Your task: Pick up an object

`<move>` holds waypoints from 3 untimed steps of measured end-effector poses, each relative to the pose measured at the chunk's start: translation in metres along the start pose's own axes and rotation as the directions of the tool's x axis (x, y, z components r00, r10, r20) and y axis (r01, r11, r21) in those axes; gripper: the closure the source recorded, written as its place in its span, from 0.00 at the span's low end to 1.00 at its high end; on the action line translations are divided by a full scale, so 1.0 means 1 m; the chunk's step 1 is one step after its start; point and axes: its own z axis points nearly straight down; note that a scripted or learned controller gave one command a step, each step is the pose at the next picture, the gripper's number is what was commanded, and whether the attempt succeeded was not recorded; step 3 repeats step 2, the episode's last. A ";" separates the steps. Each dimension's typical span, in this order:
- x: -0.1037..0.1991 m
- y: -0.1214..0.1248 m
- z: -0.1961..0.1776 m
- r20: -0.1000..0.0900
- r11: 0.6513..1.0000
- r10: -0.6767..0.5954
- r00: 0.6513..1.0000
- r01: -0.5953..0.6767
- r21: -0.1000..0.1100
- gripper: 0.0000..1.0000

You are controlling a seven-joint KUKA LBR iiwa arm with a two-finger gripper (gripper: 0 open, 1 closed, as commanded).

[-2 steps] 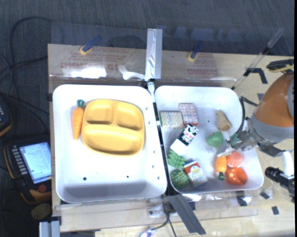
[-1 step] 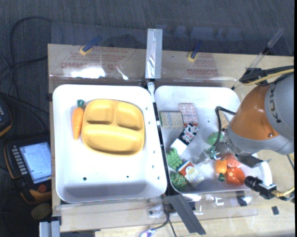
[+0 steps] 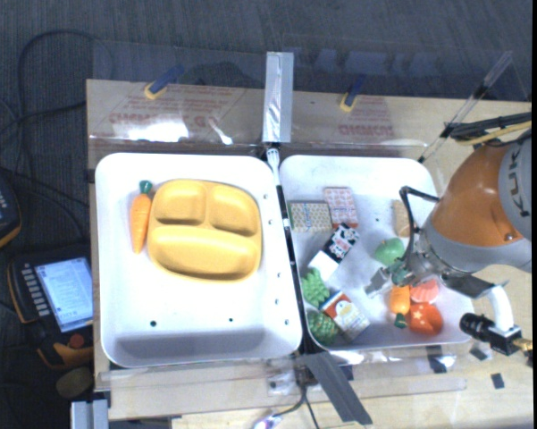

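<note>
In your left bin, a carrot lies just left of a divided tray; your right bin holds clustered toys beneath the arm.

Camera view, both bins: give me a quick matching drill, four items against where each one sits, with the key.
Items:
1. carrot
2. yellow tray
3. gripper
4. red pepper

Places:
A. right bin, near its front right corner
B. middle of the left bin
C. left bin, along the tray's left side
D. over the right bin's right half

Pairs: 1-C, 2-B, 3-D, 4-A
</note>
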 end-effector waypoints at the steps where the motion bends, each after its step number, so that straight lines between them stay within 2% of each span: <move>1: 0.030 0.017 0.034 0.022 0.999 -0.043 0.999 0.044 -0.022 1.00; 2: -0.012 0.062 0.026 0.003 0.971 0.239 0.971 -0.239 0.002 1.00; 3: -0.012 0.062 0.026 0.003 0.971 0.239 0.971 -0.239 0.002 1.00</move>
